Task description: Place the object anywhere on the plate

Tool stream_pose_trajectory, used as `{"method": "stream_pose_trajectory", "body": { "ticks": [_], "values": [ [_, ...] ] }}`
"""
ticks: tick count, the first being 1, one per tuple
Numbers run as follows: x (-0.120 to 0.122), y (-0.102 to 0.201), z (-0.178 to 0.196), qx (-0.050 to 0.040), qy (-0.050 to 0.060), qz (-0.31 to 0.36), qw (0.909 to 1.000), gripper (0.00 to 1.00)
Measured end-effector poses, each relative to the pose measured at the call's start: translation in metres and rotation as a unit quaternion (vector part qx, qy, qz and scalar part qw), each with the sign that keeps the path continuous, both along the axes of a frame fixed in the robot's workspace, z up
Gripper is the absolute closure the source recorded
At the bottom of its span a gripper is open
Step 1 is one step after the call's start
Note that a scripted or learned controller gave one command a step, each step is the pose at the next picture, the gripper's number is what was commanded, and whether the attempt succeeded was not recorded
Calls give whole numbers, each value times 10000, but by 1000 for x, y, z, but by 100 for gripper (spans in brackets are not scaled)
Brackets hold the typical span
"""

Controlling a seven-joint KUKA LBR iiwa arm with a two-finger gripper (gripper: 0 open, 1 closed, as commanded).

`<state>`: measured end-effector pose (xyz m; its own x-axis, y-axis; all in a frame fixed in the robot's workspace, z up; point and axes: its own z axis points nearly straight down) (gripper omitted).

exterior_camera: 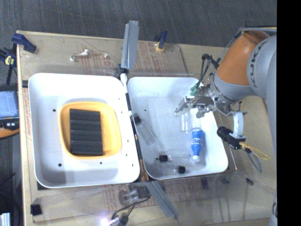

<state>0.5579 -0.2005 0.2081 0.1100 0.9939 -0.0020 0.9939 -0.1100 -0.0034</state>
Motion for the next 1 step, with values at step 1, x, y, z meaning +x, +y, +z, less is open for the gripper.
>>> {"method": "stream_pose_trajectory", "body": {
  "ticks": [1],
  "values": [
    [0, 0, 0, -1, -1, 0, 10000, 0]
  ]
}}
